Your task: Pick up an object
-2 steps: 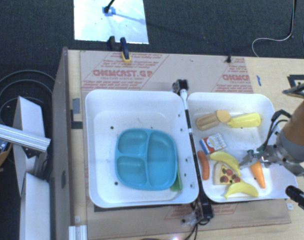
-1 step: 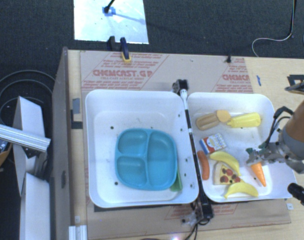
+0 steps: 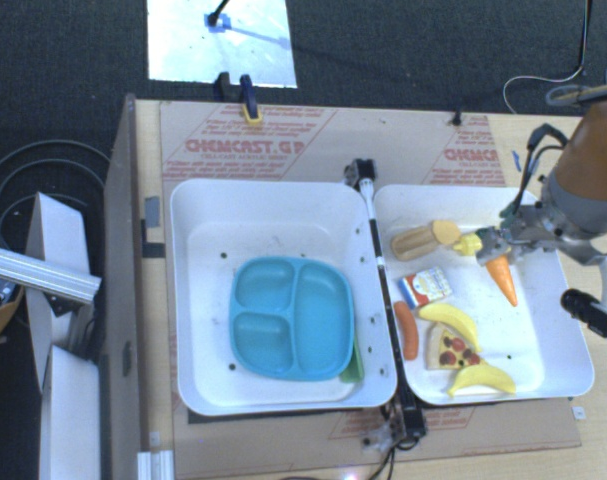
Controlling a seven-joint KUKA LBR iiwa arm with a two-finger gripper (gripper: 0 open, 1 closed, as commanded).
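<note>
An orange carrot (image 3: 502, 278) lies in the right bin (image 3: 563, 368), tapering toward the near side, its top at the tool (image 3: 491, 246); nearby are a yellow banana (image 3: 451, 316), pizza slice (image 3: 451, 348) and red sausage (image 3: 407, 330).

The blue divided plastic tray (image 3: 289, 318) looks smooth and faintly glossy; the two white plastic bins (image 3: 198, 268) look matt, on printed brown cardboard sheeting (image 3: 283, 143).

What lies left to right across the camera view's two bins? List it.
Blue divided plate → red sausage → milk carton → pizza slice → carrot, beside the claw.
</note>
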